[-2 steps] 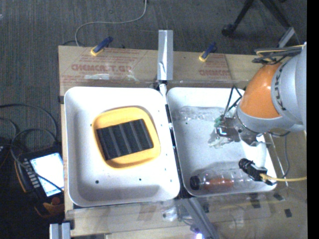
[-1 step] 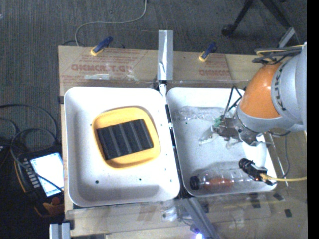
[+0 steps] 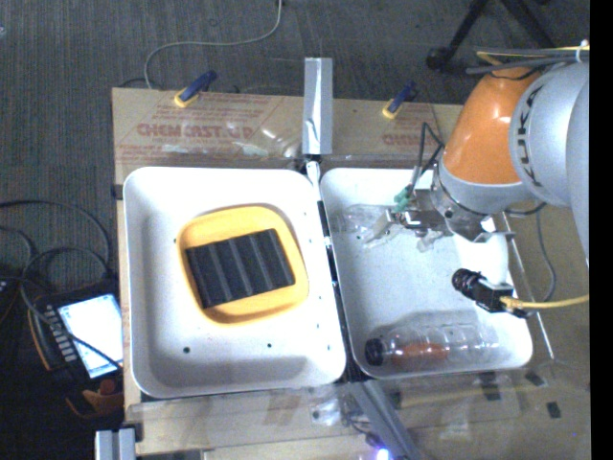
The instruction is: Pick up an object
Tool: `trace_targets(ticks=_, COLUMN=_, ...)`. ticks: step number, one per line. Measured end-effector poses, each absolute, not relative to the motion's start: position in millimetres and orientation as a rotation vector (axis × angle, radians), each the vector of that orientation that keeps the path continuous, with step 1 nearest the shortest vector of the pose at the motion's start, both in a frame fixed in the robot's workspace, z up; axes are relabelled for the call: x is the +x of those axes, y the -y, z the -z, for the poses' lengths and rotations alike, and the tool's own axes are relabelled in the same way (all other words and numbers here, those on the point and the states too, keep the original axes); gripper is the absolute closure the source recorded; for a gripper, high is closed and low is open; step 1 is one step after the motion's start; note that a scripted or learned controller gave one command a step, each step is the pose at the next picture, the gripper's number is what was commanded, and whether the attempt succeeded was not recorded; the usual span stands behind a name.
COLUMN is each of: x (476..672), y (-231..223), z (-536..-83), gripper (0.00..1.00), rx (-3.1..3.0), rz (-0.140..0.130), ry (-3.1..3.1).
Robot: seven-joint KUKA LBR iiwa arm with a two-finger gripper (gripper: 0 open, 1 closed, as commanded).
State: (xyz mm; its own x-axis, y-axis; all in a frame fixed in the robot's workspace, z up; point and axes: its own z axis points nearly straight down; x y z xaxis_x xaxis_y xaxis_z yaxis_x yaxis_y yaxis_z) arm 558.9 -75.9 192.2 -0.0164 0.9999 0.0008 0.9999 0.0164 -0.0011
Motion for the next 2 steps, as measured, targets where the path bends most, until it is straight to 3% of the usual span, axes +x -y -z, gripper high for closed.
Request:
trace_targets(ticks=1, x=628.5, y=96, z=-156, gripper=0.00, rx=-2.371, rz=-0.006, ry=2.061)
trace_targets(ticks=2, x=613.2, y=173, z=-188, gripper=0.00, rx=-2.416, rz=-0.006, ry=2.010)
